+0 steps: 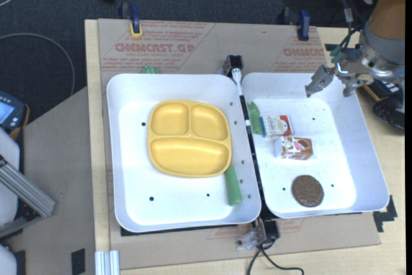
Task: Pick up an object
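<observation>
My gripper hangs over the far right part of the right bin, fingers spread apart with nothing between them. Below and left of it in that bin lie a small red and white packet, a brown and white packet, a round brown cookie-like disc and a green stick against the left wall. The left bin holds a yellow divided plate and a second green stick near its right wall.
The bins sit on a cardboard-covered board held by two blue clamps at the back. Cables and a black connector lie between the bins at the far side. A metal rail lies off the bench at left.
</observation>
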Available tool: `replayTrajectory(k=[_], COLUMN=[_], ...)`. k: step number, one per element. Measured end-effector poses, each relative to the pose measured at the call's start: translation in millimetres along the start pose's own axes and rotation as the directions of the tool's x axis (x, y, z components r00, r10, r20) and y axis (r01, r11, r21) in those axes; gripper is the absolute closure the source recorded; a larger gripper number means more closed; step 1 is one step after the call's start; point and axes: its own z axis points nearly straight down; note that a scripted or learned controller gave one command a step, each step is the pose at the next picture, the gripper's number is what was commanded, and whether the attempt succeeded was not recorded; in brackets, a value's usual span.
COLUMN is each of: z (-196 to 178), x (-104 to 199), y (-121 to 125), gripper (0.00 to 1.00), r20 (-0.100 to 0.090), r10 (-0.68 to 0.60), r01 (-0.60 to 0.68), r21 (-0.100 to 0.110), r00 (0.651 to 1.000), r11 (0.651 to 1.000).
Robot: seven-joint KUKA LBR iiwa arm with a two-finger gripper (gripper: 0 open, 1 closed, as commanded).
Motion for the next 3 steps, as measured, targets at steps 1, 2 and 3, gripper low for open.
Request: replayTrajectory(k=[1, 2, 3], z=[44, 30, 28], x=[108, 101, 188], y=[-53, -50, -104], gripper=[0.00, 1.00, 1.00], r20=[-0.007, -0.001, -0.005], r10=[-0.009, 0.000, -0.009], r01=[0.010, 0.000, 0.009], r21=[0.010, -0.001, 0.007], r00=[1.000, 1.000, 1.000], r11=[1.000, 1.000, 1.000])
